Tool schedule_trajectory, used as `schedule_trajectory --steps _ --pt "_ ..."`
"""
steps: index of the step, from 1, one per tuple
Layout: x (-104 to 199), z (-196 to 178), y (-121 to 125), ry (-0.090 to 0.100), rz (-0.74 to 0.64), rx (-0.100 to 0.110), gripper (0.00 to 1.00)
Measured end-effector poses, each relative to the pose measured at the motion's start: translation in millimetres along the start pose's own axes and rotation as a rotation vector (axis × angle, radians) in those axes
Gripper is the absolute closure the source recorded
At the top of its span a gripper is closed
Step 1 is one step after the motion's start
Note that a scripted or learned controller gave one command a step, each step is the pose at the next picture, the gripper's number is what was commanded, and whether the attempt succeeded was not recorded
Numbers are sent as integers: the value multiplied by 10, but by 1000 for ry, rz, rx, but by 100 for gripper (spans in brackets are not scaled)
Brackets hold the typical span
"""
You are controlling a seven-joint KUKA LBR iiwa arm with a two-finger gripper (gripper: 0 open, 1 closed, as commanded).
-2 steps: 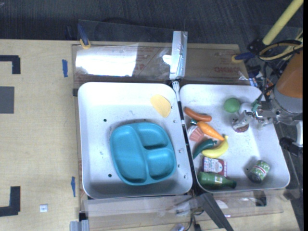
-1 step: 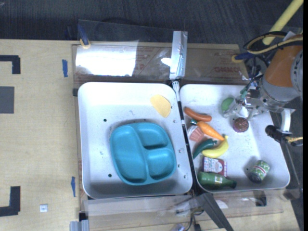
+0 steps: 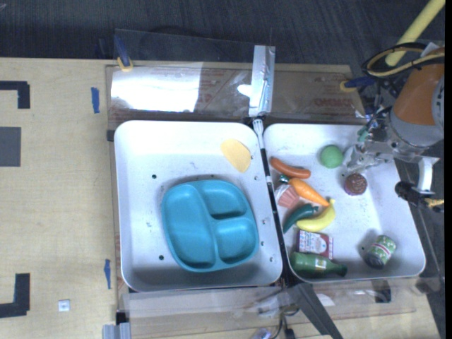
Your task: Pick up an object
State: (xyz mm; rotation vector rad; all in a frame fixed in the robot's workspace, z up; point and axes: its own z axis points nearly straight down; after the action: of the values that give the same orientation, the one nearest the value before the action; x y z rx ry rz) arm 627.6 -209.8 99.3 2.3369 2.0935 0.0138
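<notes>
My gripper [image 3: 359, 162] hangs at the upper right of the right bin [image 3: 413, 239], just above a dark red round object [image 3: 356, 183], beside a green ball [image 3: 330, 155]. Whether it grasps anything, I cannot tell.

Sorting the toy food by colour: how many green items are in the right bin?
4. A round green ball near the back, a dark green pepper beside the yellow banana, a green bottle at the front, and a green can front right. Others may be hidden.
</notes>
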Motion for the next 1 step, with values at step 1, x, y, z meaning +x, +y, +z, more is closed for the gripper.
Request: schedule_trajectory --steps 1 --pt "49 11 -5 8 -5 7 0"
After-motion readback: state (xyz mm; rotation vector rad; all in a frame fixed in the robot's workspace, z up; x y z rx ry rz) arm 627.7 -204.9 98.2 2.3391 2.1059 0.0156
